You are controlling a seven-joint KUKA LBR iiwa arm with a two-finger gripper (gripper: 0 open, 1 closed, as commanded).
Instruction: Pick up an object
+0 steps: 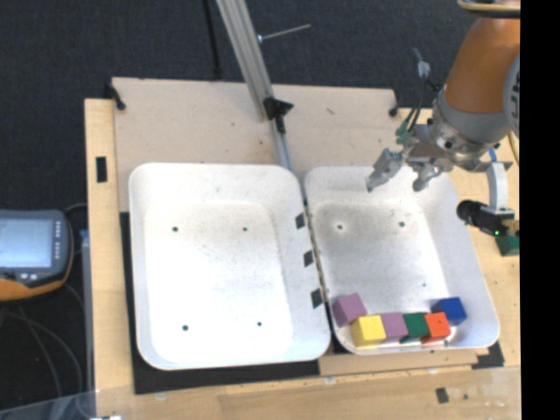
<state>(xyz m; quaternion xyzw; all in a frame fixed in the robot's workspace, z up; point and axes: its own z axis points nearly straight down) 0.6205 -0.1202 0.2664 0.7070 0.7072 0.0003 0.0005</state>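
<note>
Several small blocks lie along the near edge of the right bin (385,243): a purple block (349,307), a yellow block (369,329), a mauve block (395,325), a green block (415,326), an orange block (436,325) and a blue block (451,309). My gripper (403,172) hangs over the far rim of the right bin, well away from the blocks. Its two fingers are spread apart with nothing between them.
The left bin (219,261) stands beside the right one. A slanted metal pole (249,51) rises from behind the bins' shared edge. A grey device (31,248) sits off the bench at the left. Black hardware (479,213) juts at the right bin's right rim.
</note>
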